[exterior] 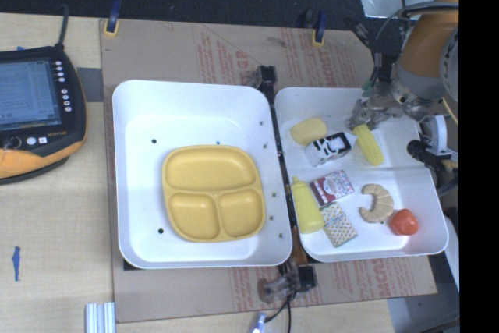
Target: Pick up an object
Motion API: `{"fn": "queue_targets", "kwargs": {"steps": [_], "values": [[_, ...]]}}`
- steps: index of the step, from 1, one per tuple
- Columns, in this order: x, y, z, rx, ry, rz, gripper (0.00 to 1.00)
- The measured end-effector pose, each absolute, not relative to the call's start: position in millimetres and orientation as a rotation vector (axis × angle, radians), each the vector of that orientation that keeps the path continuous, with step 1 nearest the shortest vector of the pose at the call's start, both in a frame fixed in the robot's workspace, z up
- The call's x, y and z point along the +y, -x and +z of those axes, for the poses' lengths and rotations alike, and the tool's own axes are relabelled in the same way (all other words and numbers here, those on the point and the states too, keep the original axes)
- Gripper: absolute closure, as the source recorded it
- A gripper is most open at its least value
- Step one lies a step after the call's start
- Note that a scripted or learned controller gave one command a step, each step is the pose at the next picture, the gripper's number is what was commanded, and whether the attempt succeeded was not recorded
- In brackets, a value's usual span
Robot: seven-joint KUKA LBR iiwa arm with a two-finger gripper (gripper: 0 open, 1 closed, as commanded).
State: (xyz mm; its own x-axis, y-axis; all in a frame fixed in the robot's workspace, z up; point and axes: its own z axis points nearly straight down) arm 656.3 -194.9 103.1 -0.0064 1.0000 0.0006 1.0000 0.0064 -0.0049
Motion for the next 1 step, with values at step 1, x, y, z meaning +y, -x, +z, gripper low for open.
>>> {"fn": "queue_targets", "kwargs": {"steps": [1], "values": [[-132.5,-638.1,145.1,-2.227,2.213,0.005,1.00]]}}
